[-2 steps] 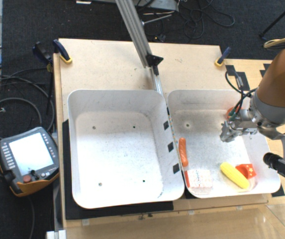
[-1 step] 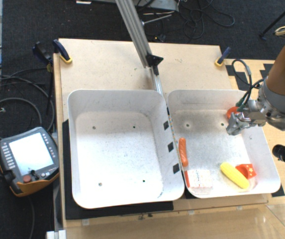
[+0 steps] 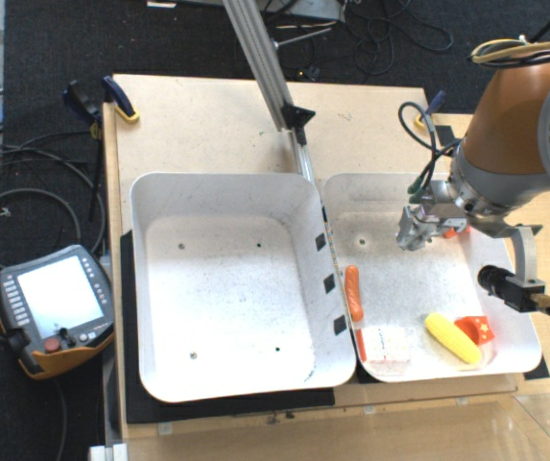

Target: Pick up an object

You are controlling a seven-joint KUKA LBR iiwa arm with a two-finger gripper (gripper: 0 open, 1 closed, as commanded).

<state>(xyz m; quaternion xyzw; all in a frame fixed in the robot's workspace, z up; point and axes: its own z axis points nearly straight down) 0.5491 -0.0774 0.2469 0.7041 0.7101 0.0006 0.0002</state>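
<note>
**Arm over right bin, objects at near edge**

Light wood tabletop (image 3: 207, 123), bare at the far side, carries two shallow white bins side by side. Left bin (image 3: 159, 209) has a speckled floor with a few small dark dots. Right bin (image 3: 370, 195) holds all the objects. A slanted metal rail (image 3: 255, 51) runs from the far edge down to the seam between the bins. Blue-and-yellow clamp (image 3: 116, 99) grips the far left corner of the tabletop. Floor around is dark carpet with loose black cables (image 3: 15, 209); a teach pendant (image 3: 54, 305) with a pale screen lies on the floor to the left. No readable writing or brand anywhere.

Grey arm with orange band (image 3: 514, 133) reaches in from the right. Hand (image 3: 415, 233) sits low over the far part of the right bin; cannot tell if it is apart or together, nothing visible between its tips.

Objects: orange carrot-like piece (image 3: 353, 292) against the left wall of the right bin. White and red packet (image 3: 385, 346) at the near edge. Yellow banana-like piece (image 3: 452, 339) to its right, touching a red piece (image 3: 476, 328) near the right corner. All well apart from the hand.
</note>
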